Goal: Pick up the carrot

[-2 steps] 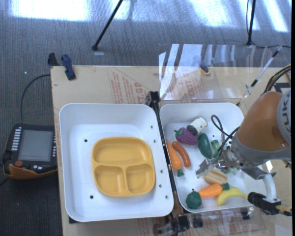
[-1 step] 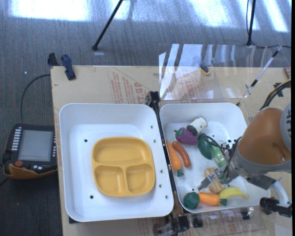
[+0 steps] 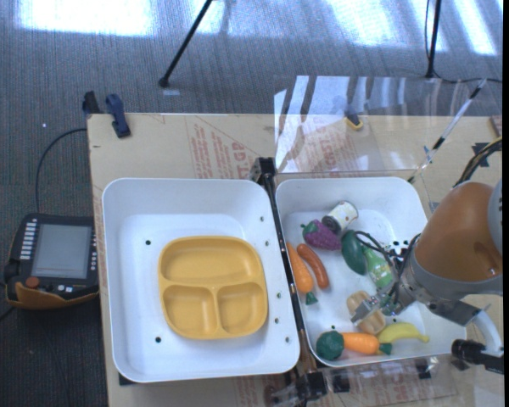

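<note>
Carrot (image 3: pixel 360 342) lies flat at near edge of right bin (image 3: pixel 407 195), among toy food. Gripper (image 3: pixel 375 305) hovers just above it; grip state unclear, cannot tell.

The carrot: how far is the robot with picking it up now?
Done: the arm has reached into the right bin, and the gripper is low among the toy foods. In hand: nothing visible; the carrot lies on the bin floor near the front edge, beside the banana. Left: move over the carrot, close on it, lift.
</note>
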You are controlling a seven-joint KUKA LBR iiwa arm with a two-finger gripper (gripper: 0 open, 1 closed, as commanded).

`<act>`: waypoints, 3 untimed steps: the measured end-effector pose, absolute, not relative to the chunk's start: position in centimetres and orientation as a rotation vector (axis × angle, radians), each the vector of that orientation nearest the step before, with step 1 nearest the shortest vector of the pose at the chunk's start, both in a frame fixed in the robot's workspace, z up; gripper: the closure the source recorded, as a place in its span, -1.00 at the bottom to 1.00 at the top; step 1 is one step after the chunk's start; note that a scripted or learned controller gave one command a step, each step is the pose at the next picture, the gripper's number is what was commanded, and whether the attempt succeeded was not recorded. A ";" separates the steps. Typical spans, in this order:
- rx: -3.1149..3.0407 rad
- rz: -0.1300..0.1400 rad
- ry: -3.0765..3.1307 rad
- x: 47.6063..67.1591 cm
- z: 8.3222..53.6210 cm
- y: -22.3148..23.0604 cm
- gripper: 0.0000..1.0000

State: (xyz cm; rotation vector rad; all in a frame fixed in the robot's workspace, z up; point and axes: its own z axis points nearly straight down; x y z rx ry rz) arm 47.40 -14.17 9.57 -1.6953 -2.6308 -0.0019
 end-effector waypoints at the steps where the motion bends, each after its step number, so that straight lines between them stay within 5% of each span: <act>1: -1.653 -0.003 -2.667 47.6 12.7 -9.0 1.00; 3: -2.132 0.003 -2.301 48.1 24.0 3.5 1.00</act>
